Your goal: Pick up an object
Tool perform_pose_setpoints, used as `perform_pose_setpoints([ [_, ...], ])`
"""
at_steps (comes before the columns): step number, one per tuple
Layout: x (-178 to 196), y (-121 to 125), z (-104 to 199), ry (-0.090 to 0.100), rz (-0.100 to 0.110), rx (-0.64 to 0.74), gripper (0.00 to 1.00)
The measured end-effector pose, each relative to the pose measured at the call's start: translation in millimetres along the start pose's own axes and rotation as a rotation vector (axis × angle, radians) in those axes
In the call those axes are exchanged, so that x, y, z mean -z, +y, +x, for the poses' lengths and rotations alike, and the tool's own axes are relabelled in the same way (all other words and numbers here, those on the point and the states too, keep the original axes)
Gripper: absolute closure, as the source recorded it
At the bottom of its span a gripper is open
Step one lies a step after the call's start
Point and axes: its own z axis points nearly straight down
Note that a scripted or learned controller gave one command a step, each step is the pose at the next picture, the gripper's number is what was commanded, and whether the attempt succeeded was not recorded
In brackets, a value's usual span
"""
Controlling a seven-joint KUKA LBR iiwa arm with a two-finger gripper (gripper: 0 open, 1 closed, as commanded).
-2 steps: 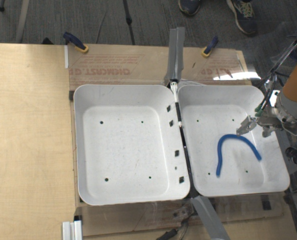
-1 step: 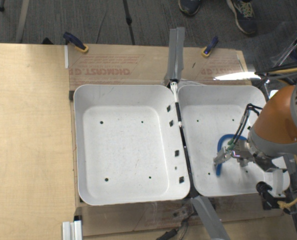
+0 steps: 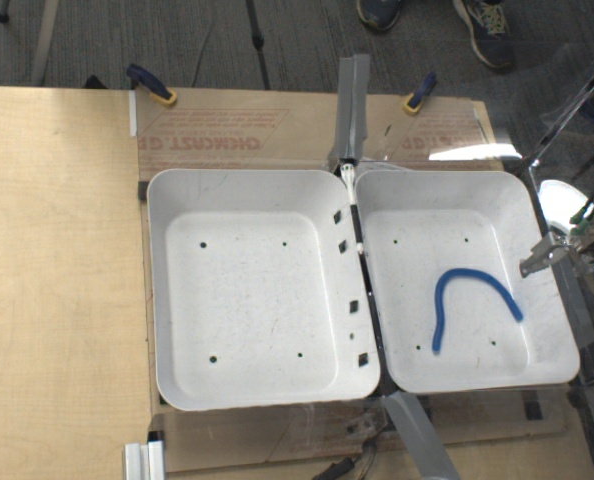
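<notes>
A blue flexible strip, bent into an arch, lies flat on the floor of the right white bin. Its top curves toward the bin's right side, and one leg runs down to the lower middle of the bin. Nothing touches it.
The left white bin adjoins the right one along a central divider with black clips. A metal bracket pokes over the right bin's right rim. Clamps hold cardboard behind the bins. A person's shoes stand on the floor beyond.
</notes>
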Motion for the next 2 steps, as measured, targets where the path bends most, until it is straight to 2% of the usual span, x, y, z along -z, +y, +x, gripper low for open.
perform_pose_setpoints([
  [1, -156.9, -15.2, 74.8, 0.003, 0.003, -0.012, 0.00],
  [2, -157.2, 52.5, 66.4, 0.001, 0.004, -0.165, 0.00],
])
